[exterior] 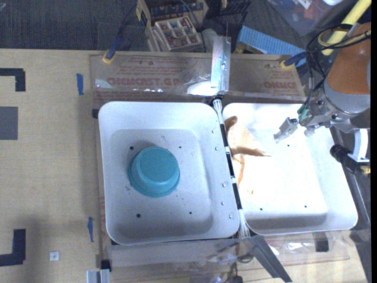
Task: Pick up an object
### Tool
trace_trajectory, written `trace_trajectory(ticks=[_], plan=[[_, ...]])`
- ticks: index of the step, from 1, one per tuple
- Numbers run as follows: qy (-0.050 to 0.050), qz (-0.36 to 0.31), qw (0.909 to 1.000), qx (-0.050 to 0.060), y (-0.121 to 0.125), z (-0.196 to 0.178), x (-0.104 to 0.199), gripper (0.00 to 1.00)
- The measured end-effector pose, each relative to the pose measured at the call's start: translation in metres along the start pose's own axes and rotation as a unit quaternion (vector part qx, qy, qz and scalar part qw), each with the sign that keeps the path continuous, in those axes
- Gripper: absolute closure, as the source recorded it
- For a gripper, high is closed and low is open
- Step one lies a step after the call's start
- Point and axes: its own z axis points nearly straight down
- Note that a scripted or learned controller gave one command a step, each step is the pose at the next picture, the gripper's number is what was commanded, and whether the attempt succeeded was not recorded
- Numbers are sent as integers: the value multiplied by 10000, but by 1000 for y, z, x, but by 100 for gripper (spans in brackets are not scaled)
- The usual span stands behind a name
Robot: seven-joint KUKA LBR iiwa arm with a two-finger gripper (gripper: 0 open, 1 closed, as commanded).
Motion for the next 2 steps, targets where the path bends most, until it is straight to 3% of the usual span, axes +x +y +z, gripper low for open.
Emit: trace_trajectory(ticks=[1,2], plan=[[-4,-1099,9939,-20,38,81,50,0],[-4,-968,9953,-33,12,81,59,0]])
